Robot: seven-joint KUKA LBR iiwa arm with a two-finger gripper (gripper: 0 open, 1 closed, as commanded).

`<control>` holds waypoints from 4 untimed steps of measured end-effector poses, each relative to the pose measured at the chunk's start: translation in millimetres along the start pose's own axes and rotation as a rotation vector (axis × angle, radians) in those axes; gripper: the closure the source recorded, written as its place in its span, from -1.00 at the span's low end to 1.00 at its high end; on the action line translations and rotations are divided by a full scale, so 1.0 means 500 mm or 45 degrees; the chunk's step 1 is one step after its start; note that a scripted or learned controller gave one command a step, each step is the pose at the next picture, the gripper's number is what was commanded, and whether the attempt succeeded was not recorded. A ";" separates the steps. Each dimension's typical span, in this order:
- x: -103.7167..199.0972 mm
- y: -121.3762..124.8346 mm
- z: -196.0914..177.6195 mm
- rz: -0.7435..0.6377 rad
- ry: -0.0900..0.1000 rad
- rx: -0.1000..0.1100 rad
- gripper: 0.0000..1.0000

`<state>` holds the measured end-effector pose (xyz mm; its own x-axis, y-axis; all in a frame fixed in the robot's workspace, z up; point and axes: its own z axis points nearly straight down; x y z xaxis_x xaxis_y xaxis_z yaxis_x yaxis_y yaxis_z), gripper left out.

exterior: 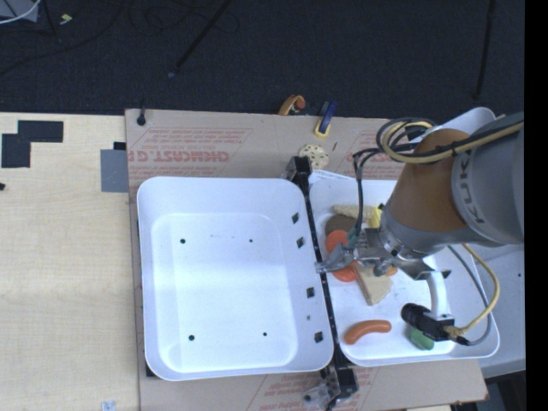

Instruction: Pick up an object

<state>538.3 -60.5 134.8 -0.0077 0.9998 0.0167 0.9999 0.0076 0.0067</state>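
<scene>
My gripper [349, 253] is low inside the right bin [479, 349], near its left wall. It sits right over an orange-red round object [344, 272], which it partly hides. A tan wedge [375, 289] lies just right of that object, under the wrist. An orange sausage-shaped piece [366, 330] rests near the bin's front. A green block [419, 340] lies at the front right. A pale flat piece [347, 211] lies at the back of the bin, beside a brown object [339, 224].
The left bin [154, 229] stands beside the right one, with a black divider [315, 255] between them. A small dotted ball [312, 153] and clips [324, 120] lie on the cardboard behind the bins. The arm [445, 187] covers the right bin's back right.
</scene>
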 end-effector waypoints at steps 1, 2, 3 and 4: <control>0.012 0.001 -0.018 -0.005 0.017 0.009 1.00; 0.150 -0.113 -0.218 0.000 -0.015 0.005 1.00; 0.064 -0.129 -0.098 0.015 -0.022 0.022 1.00; 0.240 0.026 -0.100 -0.002 -0.017 0.008 1.00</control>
<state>549.9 58.7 187.1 -0.0094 0.9999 0.0033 1.0000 0.0094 0.0008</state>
